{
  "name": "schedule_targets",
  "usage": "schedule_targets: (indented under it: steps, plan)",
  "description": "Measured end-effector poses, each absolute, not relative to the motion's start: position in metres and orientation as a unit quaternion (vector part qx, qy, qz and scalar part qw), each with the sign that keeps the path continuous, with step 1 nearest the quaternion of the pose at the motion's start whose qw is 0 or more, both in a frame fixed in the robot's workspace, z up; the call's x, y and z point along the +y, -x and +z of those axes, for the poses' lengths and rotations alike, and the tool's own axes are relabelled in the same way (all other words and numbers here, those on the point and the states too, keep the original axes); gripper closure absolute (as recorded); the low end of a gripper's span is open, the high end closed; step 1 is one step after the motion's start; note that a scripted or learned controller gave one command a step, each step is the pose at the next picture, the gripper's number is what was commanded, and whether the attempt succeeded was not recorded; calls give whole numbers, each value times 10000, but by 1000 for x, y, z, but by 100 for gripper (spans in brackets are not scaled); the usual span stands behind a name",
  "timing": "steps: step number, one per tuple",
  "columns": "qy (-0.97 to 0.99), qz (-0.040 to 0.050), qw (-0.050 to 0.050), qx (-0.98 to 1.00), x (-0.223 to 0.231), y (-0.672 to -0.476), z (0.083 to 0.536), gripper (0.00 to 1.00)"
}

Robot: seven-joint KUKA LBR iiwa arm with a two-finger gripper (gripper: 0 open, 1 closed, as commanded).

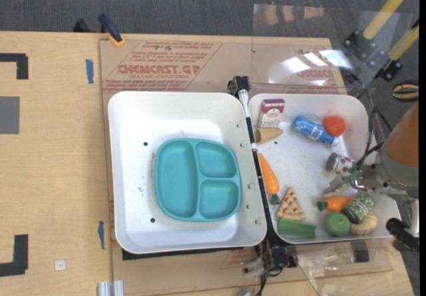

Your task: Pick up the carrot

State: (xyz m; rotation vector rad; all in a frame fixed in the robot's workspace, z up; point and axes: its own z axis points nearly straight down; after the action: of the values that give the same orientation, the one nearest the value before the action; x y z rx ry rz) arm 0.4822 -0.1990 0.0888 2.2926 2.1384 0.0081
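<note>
Carrot [268, 175] lies at the right bin's [299, 155] left wall, well left of the claw [346, 181] and a little above it in view, long axis running top-to-bottom, slightly slanted. Claw state: cannot tell, nothing visibly held.

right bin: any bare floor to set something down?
Right bin: bare patch mid-floor, bordered by carrot, blue bottle, pizza slice. Front right corner is crowded around the gripper: green apple, cucumber. Left bin: bare floor behind teal plate.
</note>
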Motion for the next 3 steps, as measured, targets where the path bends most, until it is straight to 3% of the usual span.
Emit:
schedule_targets:
  steps: [1, 2, 3]
  plan:
    - [-8191, 37, 28, 5736, -150, -534, 227, 0]
    - [-7677, -17, -22, 6408, -160, -478, 161, 0]
    - [-7050, 43, 93, 7092, -165, -486, 89, 0]
